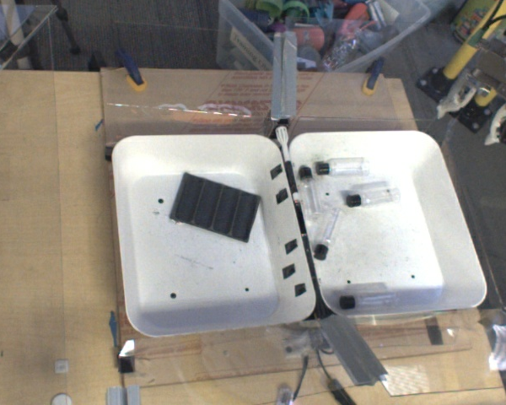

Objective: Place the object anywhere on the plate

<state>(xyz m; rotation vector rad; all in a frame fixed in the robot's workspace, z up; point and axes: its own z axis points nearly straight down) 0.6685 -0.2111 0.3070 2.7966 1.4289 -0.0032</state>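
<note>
A dark ribbed plate [215,207] is lying tilted in the upper middle of the left bin [143,310], leaving open white floor around it. Clear black-capped vials [347,194] are crowding the right bin's [455,268] upper left beside the divider [293,226]; its right and lower floor is lying open.
</note>
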